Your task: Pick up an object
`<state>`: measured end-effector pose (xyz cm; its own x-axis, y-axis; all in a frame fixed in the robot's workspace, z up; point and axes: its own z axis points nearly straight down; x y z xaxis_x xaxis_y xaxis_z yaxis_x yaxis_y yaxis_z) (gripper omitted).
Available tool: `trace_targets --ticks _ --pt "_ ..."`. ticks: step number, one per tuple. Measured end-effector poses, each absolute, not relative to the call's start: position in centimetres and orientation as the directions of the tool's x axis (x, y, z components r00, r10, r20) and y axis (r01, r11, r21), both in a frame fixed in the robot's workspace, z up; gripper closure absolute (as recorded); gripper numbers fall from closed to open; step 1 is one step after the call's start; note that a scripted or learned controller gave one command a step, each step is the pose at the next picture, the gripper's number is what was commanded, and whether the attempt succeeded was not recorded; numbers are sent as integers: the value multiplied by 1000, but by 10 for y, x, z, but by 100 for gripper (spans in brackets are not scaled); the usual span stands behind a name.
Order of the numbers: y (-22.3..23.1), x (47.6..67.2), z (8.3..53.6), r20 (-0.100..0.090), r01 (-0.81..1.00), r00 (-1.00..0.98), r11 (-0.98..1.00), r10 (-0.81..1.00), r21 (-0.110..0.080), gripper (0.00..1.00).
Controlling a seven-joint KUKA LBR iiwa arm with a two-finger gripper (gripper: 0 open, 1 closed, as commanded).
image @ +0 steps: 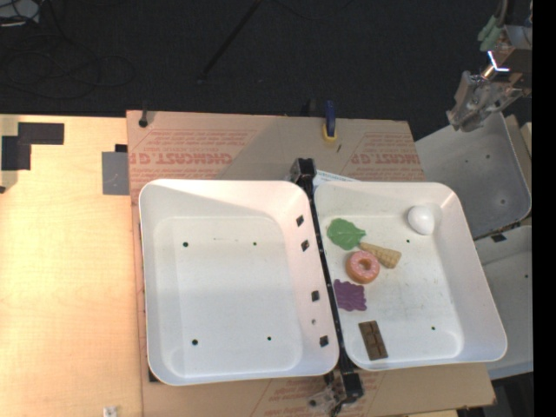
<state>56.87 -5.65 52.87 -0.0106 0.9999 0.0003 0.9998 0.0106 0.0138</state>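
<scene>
1. Right bin (469, 259): all my candidate objects lie on its floor, mostly toward its left half.
2. White ball (421, 219): round, plain, near the far right corner, well apart from the rest.
3. Green leaf-shaped piece (345, 232): flat, near the divider, far side of the cluster.
4. Ice-cream cone (382, 254): tan, lying on its side, just beside the leaf piece and touching the doughnut.
5. Doughnut (363, 268): pink-orange ring, lying flat, centre of the cluster.
6. Purple grape bunch (349, 295): flat, just nearer than the doughnut.
7. Brown chocolate bar (373, 340): rectangular, flat, slightly angled, closest to the near rim, apart from the cluster.
</scene>
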Motion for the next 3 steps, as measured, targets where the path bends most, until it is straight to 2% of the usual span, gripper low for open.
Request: trace_targets --ticks 1,2,3 --pt "-15 613 360 1 1000 -5 5 1000 -12 100" --pt "33 609 520 1 1000 -6 6 1000 15 100" --pt "90 644 373 -1 1000 -5 5 1000 -13 100"
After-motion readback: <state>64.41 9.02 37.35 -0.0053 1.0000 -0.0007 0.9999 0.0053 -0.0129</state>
